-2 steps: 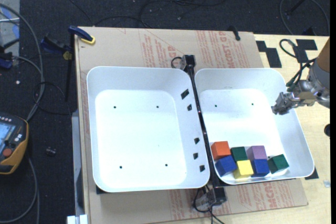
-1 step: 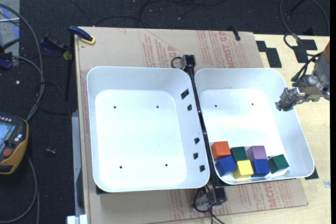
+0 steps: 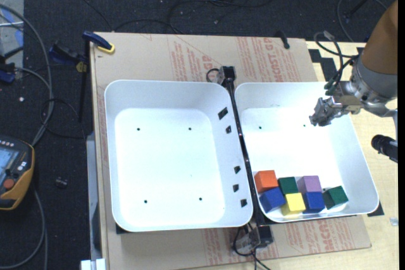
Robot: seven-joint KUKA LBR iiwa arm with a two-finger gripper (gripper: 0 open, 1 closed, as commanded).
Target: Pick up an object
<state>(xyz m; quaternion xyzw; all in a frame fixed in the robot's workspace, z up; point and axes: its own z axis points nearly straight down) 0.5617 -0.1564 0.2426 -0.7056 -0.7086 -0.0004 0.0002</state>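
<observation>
Seven blocks [image 3: 297,193] crowd the right bin's [image 3: 361,155] near edge; beyond them our gripper [image 3: 320,114] hovers, its jaw opening unclear to us.

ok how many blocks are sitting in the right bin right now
7, all clustered at the near edge of the right bin: orange block, dark green block, purple block, green block, blue block, yellow block, second blue block. More may be hidden.
</observation>
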